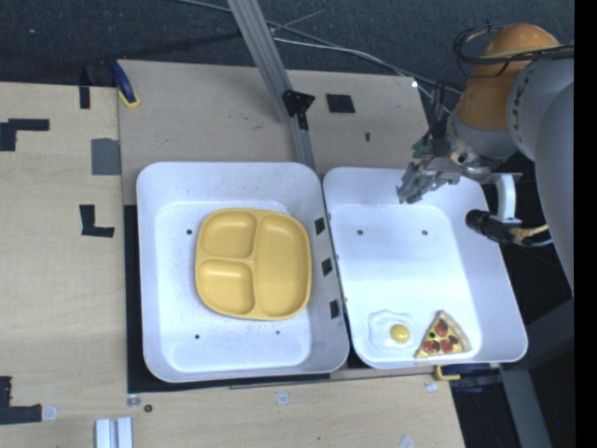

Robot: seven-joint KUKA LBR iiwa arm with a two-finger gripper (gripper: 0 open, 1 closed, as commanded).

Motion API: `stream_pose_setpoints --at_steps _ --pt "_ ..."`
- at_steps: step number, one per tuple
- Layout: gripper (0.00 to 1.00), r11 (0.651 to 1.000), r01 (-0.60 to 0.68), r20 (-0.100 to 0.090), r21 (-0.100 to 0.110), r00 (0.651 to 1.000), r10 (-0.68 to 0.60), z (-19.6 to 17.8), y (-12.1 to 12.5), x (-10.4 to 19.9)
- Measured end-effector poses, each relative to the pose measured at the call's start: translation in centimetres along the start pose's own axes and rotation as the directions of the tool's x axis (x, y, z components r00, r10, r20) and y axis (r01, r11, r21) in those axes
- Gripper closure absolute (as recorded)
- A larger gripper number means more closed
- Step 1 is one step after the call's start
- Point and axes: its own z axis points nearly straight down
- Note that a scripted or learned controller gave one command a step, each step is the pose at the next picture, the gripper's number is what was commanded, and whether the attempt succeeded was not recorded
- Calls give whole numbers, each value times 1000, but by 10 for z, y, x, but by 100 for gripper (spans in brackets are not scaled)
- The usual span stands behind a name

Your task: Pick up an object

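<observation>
The robot arm's gripper [411, 190] hangs over the far edge of the right bin [424, 250], holding nothing; whether it is wide or narrow cannot be told. A fried egg [392, 330] and pizza slice [443, 336] lie side by side in that bin's near corner. A yellow 3-compartment plate [253, 262] sits in the left bin [168, 278].

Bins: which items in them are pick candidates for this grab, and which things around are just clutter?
Pick candidates:
- yellow plate, left bin
- fried egg, right bin, near edge
- pizza slice, beside the egg
- gripper, over the right bin's far edge, away from all three

Just lying about:
- black tape marks on the bench
- blue clamp
- metal pole
</observation>
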Motion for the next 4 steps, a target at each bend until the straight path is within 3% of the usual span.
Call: stream_pose_setpoints --at_steps 1,3,4 --pt "100 1000 0 0 0 1000 0 -48 1 1" --pt "100 1000 3 -2 7 1000 -3 -33 -25 109" --pt "100 1000 4 -3 6 1000 -4 -50 -42 159"
